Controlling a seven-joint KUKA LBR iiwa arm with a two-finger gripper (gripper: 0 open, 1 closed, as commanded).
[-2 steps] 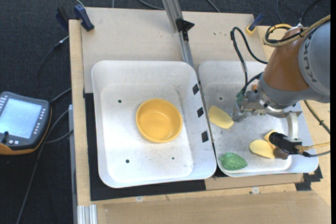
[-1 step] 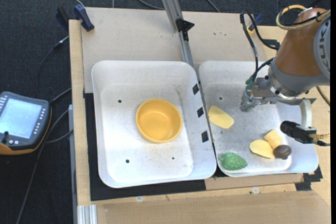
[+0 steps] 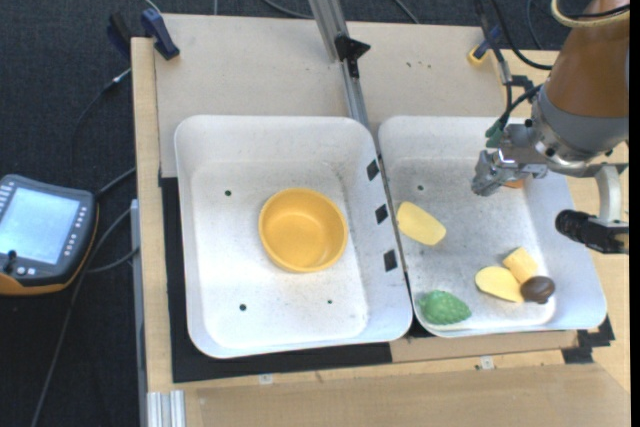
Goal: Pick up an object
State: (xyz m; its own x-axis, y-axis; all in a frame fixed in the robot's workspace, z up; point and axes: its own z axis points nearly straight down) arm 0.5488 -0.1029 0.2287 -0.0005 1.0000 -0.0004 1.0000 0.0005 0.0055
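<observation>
Arm [image 3: 590, 45] comes in over the right edge of the worktop [image 3: 250, 65], orange band above the wrist in view. Hand [image 3: 490, 177] sits over the right bin [image 3: 440, 137], in its back half near the right wall. Finger tips point down and left toward the bin floor. There's a bit of orange right at the hand; could be an object under or between the fingers, could be part of the tool, view too poor to call. So: can't tell whether the hand is open, closed or gripping anything.

Right bin contents:
- yellow oblong piece [image 3: 421, 223] near the left wall, mid-depth, lying flat
- green lumpy item [image 3: 443, 307] at the front-left corner, touching the front rim
- yellow wedge [image 3: 498, 283] toward the front-right, flat
- small yellow cylinder [image 3: 520, 263] just behind the wedge, touching or nearly touching it
- dark brown ball [image 3: 538, 289] right beside the cylinder and wedge, closest to the right wall

All five are apart from the hand; the oblong piece is the nearest.

Left bin [image 3: 200, 155]: one yellow bowl [image 3: 303, 229], upright, roughly centre, slightly toward the right wall.

Bins sit side by side, touching along the middle, at the front half of the worktop. Blue clamp [image 3: 158, 32] at the back-left corner of the worktop. Teach pendant [image 3: 40, 233] off the left edge, on the floor.
</observation>
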